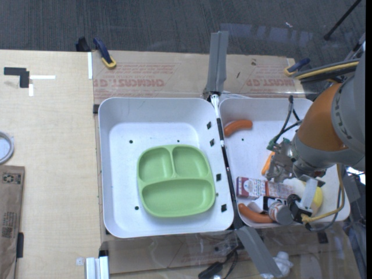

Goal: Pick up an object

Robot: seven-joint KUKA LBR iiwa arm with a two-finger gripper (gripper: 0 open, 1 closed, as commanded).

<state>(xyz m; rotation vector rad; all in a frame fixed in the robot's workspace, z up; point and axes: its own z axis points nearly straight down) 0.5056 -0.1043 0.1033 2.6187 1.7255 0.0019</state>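
Orange hot dog [238, 126] sits beyond the hand [280, 166]; grip state I can't tell, probably snags neighbouring clutter.

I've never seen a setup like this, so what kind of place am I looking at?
Most likely a robotics lab bench set up for pick-up trials. A grey and orange robot arm reaches over two white bins: one holds a green divided plate, the other toy food such as a hot dog.

Right bin [256, 110] contents: an orange hot dog [238, 125] lying flat, well apart from the gripper [278, 170]; a red-and-white carton [250, 187] just beside it; a second hot dog [254, 213] below; a yellow banana [317, 197] beyond.
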